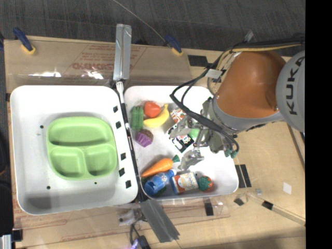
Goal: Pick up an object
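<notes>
The jaws (191, 148) are hanging in the right bin (223, 166); their opening I cannot tell. The carrot (157, 167) is lying toward eight o'clock, its long axis pointing roughly two-to-eight.

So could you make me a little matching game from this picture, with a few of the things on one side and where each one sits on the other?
Things:
1. green tray
2. carrot
3. banana
4. blue bottle

Places:
A. far end of the right bin, touching a red toy
B. near edge of the right bin, lying on its side
C. left bin
D. middle of the right bin, just beyond the bottle

Pairs: 1-C, 2-D, 3-A, 4-B
</notes>
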`<state>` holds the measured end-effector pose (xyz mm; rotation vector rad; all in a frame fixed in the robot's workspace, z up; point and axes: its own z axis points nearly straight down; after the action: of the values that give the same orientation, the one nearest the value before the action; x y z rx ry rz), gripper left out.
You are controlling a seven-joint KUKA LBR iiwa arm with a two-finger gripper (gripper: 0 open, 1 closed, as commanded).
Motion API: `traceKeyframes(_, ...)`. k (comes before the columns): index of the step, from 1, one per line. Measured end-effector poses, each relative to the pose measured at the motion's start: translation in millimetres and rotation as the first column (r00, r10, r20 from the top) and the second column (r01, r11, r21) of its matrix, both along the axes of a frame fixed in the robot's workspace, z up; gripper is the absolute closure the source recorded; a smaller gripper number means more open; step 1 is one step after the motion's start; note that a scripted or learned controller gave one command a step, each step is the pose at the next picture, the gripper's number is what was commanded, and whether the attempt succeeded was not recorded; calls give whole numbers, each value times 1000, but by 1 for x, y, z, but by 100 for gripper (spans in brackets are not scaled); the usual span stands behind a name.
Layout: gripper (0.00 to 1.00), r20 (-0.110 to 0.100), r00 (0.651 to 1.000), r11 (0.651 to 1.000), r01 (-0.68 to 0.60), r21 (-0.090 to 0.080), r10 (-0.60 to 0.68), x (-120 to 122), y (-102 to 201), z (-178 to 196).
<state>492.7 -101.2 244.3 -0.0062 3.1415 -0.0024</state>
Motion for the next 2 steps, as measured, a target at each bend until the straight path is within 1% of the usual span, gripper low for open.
traceKeyframes(1, 0, -11, 1000, 1000, -29, 4, 29, 37, -6, -115)
traceKeyframes(2, 0, 55, 998, 999, -34, -8, 34, 16, -1, -133)
